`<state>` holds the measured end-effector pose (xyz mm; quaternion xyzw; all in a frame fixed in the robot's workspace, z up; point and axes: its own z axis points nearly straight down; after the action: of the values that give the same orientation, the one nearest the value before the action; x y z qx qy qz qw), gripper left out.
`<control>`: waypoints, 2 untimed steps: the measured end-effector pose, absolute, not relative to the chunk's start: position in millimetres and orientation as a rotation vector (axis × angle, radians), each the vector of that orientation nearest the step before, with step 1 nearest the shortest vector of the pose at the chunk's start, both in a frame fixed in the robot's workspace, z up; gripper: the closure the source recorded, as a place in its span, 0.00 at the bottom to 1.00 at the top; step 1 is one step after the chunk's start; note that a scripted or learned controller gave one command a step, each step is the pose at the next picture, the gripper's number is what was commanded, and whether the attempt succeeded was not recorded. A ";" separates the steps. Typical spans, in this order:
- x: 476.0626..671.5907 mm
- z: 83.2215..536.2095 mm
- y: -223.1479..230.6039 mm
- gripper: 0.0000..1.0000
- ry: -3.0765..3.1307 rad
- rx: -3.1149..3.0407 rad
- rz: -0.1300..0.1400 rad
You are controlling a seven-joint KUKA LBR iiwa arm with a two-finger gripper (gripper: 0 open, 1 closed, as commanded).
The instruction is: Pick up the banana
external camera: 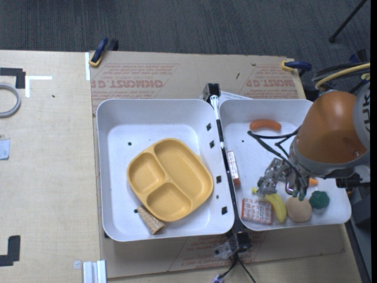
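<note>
Right bin (235,108), near edge: banana (277,207) lies flat, long axis running near-far with a slight lean, one end tucked under the gripper (272,181). It sits wedged between a red-and-white packet (257,211) on its left and a tan ball (299,210) on its right, so side clearance looks tight. Gripper hovers just beyond it; finger opening cannot be told, nothing visibly held.

yellow banana (277,207), mustard divided plate (171,179), orange sausage (265,125), white bins (112,158)

The arm (333,128) reaches in from the right edge, orange band uppermost, its gripper (277,178) pointing down at lower right of the frame.
</note>
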<state>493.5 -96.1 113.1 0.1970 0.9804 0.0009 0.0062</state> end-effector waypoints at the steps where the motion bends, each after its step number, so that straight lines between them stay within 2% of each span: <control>1: 481.8 95.1 -98.2 1.00 3.106 0.371 0.000; 2: 483.7 105.2 -98.5 1.00 3.101 0.377 0.001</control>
<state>483.7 -98.5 105.2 0.1206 0.9927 0.0003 0.0090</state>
